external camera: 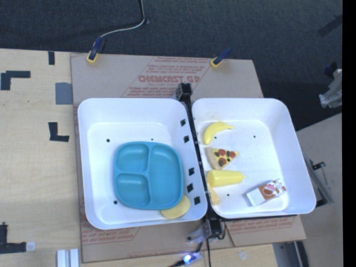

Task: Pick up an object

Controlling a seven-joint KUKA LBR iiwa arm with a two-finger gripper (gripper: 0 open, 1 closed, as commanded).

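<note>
Two shallow white bins sit side by side on a brown cardboard sheet (167, 74) that covers the worktop (33, 149). The left bin (92, 115) holds a blue divided plate (148, 175), lying flat near the middle, and a pale yellow round piece (177, 209) pokes out from under the plate's lower right corner. The right bin (278, 121) carries the small items, mostly along its left side: a toy banana (216, 131) near the top, a pizza slice (222, 157) just below it, and a yellow wedge (225, 178) below that. A small white and red packet (266, 192) lies apart from these, toward the bin's lower right. A pale grey part (332, 93) shows at the far right edge, well clear of both bins; whether the tool is open or closed cannot be told.
</note>
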